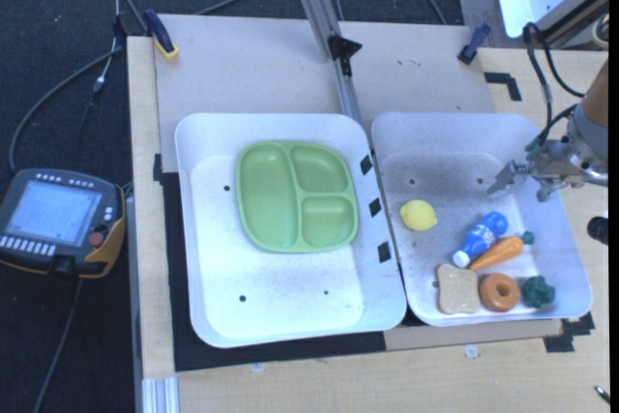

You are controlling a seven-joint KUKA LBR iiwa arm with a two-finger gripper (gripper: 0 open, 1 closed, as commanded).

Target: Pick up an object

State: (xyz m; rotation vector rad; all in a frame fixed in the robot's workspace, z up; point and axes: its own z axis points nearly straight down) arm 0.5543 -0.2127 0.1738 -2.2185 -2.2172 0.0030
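Camera view: hovering gripper (525,178), fingers spread wide, holding nothing. Sitting above bottle (483,238) and carrot (497,253), probably lining up a grab.

Toys (488,266) crowding right bin (426,135) (front corner)

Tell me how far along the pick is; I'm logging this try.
Done: nothing looks picked yet. The lemon, blue bottle, carrot, bread slice, donut and green toy all lie in the right bin.
In hand: the gripper hangs over that bin's right side, fingers spread, nothing between them.
Left: descend, grasp and lift one.
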